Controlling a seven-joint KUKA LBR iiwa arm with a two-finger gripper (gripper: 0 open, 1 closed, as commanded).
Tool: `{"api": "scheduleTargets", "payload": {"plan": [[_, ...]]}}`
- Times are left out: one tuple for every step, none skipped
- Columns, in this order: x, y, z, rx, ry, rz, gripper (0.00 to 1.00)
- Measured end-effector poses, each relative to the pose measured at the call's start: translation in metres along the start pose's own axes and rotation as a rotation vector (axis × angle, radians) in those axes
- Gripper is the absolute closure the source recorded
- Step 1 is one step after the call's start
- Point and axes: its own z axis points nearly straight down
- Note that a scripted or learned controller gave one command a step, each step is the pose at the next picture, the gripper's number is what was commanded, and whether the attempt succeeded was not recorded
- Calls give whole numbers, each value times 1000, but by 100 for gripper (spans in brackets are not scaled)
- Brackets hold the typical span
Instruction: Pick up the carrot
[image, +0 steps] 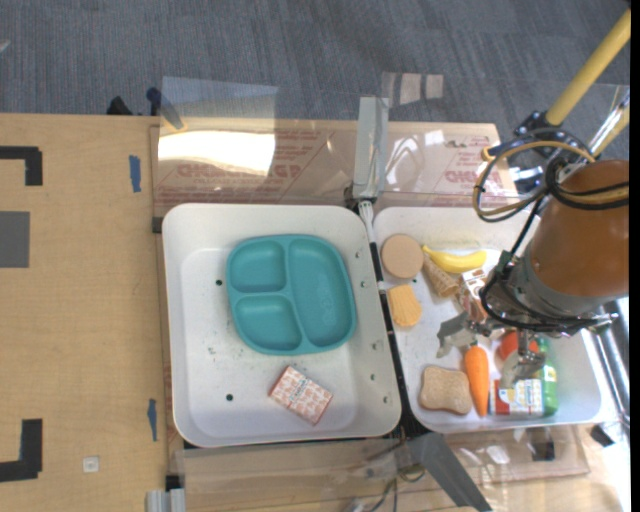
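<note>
Item: carrot (478, 377), orange, lying lengthwise in the right bin (590, 400), near its front edge, green top toward the back. It sits between a slice of bread (445, 390) on one side and a carton (527, 393) on the other, touching or nearly touching both. Status: not yet lifted; I judge the pick to be at the approach stage, with the grasp and the lift both left to do. Arm (580, 240): reaches in from the right, its orange band directly above the right bin, wrist pointing down. Pincer (468, 330): low over the bin, just behind the carrot's top end; its dark parts blur together, so I cannot tell how it is set, and I see nothing held in it. Other contents of the right bin: banana (455, 261), round cracker (402, 256), a small orange wafer (405, 306). Left bin (190, 300): teal divided plate (291, 293), small patterned box (300, 394). Both bins stand on the counter (75, 300).
</note>
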Motion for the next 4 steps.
{"api": "scheduleTargets", "payload": {"plan": [[42,-22,82,8,-7,-42,0],[40,-22,89,14,4,-10,0],[40,-25,90,19,-6,-257,0],[17,-11,88,26,5,-308,0]]}}
